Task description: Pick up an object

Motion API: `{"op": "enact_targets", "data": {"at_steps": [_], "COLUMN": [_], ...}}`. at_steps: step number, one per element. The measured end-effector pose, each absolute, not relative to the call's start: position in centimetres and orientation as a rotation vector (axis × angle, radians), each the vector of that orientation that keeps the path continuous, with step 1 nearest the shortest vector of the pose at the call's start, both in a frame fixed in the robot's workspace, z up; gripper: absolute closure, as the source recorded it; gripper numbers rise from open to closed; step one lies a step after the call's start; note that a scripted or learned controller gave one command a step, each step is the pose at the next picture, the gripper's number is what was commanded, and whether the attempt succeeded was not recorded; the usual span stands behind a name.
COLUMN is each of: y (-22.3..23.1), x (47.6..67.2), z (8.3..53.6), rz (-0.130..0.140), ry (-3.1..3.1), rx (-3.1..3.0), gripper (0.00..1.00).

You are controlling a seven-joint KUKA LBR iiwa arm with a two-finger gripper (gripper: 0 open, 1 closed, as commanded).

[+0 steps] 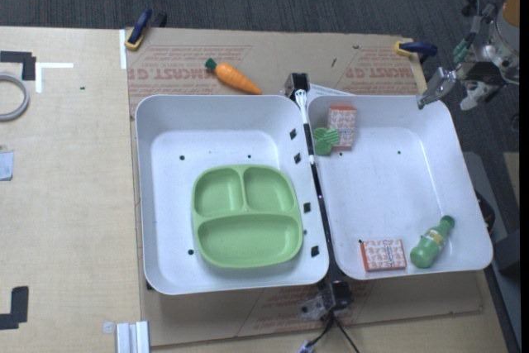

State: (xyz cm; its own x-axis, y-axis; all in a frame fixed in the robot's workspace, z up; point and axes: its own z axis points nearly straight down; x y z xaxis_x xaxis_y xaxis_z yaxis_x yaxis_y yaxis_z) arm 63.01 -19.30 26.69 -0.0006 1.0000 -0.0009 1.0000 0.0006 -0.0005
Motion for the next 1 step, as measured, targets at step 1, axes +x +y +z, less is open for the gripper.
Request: {"op": "enact_targets", "data": {"at_steps": [1], "y": [-10.1], "x": [64.52], "z": [22.26], "rz": [-0.002], "ry": [2.29], "rx": [2.152], "gripper": [0.0]}}
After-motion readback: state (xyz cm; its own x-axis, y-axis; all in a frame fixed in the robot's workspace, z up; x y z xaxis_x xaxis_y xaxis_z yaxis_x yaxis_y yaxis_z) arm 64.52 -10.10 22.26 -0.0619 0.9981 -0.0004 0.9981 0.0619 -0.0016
